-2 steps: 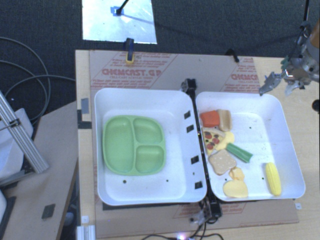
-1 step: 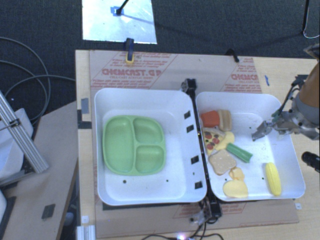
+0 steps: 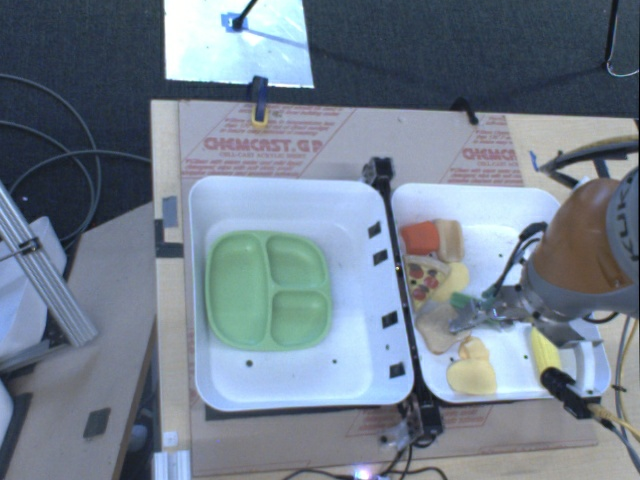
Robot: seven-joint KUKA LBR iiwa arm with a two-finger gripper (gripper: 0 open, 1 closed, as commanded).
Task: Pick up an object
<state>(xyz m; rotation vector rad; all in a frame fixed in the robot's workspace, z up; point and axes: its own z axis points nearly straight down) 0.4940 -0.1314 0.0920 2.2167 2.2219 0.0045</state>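
Note:
The right bin holds several toy foods: an orange-red block, a pale bread piece, a pizza slice, a small green piece, a tan flat piece, a yellow heart-like piece and a yellow corn-like piece. My gripper reaches in from the right, low over the tan piece and just beside the green one. Its metal fingertips lie close together, pointing left.
The left bin carries a green divided plate. A black divider with clips runs between the bins. The arm's orange band hangs over the right bin's right side. Cardboard lies under both bins.

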